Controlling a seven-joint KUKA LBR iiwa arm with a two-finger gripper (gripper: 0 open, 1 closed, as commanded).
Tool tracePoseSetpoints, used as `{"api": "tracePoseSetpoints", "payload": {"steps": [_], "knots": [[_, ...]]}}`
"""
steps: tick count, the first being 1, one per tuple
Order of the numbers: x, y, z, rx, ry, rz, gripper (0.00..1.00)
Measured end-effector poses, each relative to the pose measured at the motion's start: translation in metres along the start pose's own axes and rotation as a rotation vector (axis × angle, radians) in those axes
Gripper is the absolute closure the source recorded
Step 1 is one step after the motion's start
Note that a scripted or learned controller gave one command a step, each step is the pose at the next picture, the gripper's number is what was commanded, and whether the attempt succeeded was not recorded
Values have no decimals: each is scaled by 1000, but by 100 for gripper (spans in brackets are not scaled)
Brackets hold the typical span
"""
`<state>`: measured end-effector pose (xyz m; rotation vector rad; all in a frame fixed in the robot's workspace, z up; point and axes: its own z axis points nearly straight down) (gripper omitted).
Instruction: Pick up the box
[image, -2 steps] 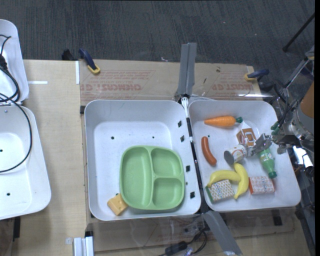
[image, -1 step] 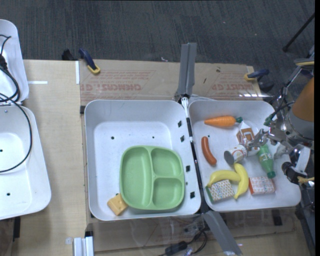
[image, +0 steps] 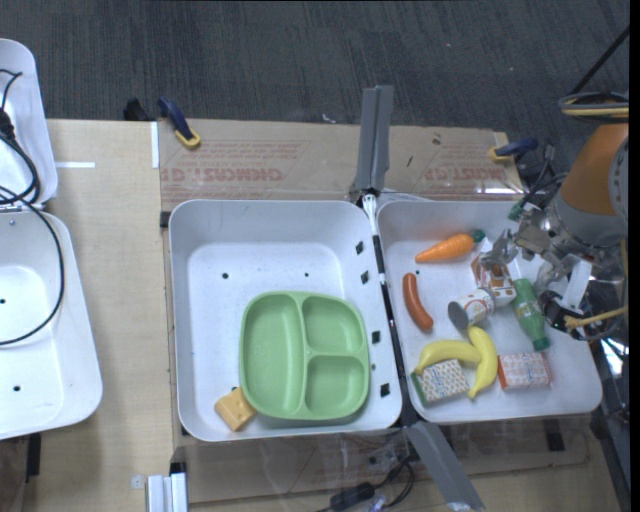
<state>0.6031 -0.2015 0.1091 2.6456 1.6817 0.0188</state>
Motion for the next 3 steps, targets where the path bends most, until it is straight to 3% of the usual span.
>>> {"api": "tracePoseSetpoints", "payload": {"steps": [1,2,3], "knots": [[13,-81,1,-25,0,143,0],[18,-140,14,6,-7,168,0],[45,-134,15,3,-14,236,0]]}}
